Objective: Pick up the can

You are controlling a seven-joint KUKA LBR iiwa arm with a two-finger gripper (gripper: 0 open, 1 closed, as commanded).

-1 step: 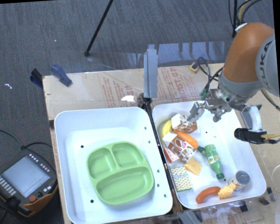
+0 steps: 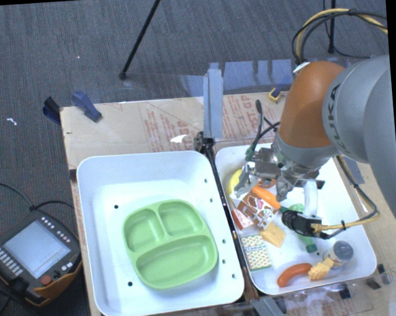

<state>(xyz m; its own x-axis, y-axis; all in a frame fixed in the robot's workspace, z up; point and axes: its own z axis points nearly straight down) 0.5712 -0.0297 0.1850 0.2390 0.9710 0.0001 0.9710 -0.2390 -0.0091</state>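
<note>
Closest to the front is an orange-red sausage (image 2: 294, 274), lying near the front wall of the right bin (image 2: 365, 233). Just beside it on the right is a bumpy yellow toy (image 2: 321, 268).

The can (image 2: 342, 250) is in the front right corner of the right bin, just behind the bumpy yellow toy. It is small and round. Its top is pale grey and a bit shiny, and its side looks darker. It is too small and blurry to read any label. Nothing is touching it from above.

The gripper (image 2: 280, 190) hangs over the middle of the right bin, well apart from the can. It is above an orange carrot (image 2: 264, 196) and a brown and white carton (image 2: 252, 212). The view does not show if the gripper is wide or narrow, and nothing can be seen held in it.

More toys lie in this bin. A yellow cheese wedge (image 2: 274, 234) sits in front of the carton. A small flat box (image 2: 256, 252) lies in front of the cheese. A yellow banana (image 2: 235, 179) peeks out at the back, beside the gripper.

The left bin (image 2: 104, 175) holds a green plate (image 2: 170, 243) with three parts.
</note>
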